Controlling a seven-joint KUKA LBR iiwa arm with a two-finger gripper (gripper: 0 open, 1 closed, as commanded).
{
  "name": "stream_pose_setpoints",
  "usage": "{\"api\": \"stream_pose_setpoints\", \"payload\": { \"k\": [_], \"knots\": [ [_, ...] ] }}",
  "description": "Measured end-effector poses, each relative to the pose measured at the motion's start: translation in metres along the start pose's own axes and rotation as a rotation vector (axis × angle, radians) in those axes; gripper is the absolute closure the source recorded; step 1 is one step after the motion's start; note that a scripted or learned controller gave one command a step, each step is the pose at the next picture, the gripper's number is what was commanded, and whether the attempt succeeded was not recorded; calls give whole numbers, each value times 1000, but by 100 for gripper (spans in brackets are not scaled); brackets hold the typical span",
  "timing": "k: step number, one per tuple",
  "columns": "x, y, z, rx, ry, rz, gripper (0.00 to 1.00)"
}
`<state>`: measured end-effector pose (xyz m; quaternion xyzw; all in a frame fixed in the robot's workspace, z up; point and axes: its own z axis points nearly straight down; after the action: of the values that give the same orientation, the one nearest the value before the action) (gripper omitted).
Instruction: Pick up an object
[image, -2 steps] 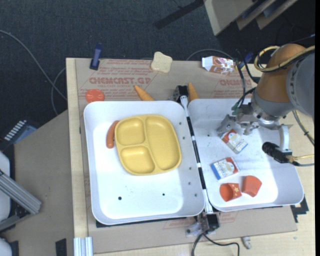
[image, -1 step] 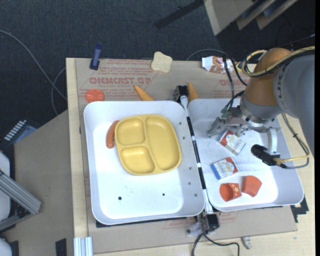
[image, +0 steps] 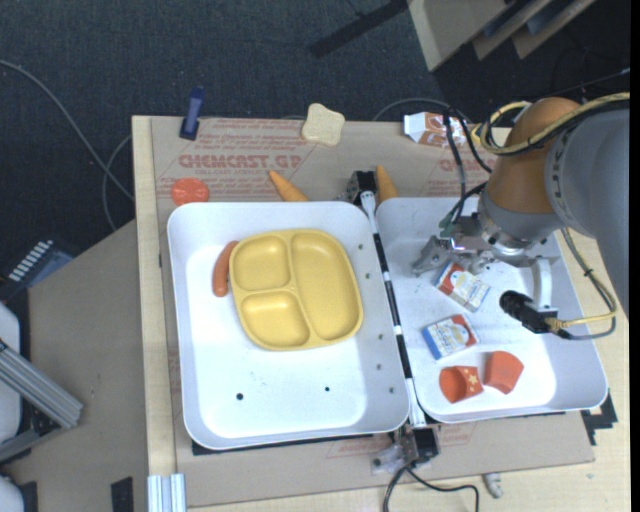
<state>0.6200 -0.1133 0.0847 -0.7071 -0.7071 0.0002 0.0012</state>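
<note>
My gripper (image: 455, 254) hangs low in the right bin (image: 580, 330), near its back left part, under the arm's orange band (image: 528, 150). Just below and touching or nearly touching it lies a small white and red packet (image: 466, 290). A blue and white packet (image: 447, 335) lies further forward. Two red toy pieces (image: 460, 383) (image: 503, 371) sit side by side near the bin's front edge. Nothing is visibly held between the gripper's tips.
The left bin (image: 200, 340) holds a yellow divided plate (image: 295, 287) with a red sausage (image: 221, 270) at its left side. On the bench behind the bins lie a bread slice (image: 323, 123), a carrot (image: 287, 186), an orange disc (image: 188, 190) and a blue item (image: 192, 112).
</note>
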Motion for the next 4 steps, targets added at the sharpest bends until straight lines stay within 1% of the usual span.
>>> {"api": "stream_pose_setpoints", "payload": {
  "k": [1,2,3,4],
  "knots": [
    [0,-2,0,0,0,0,0],
    [0,-1,-10,-2,0,0,100],
    [0,-1,-10,-1,0,1,0],
    [12,-37,1,0,-1,1,0]
  ]
}}
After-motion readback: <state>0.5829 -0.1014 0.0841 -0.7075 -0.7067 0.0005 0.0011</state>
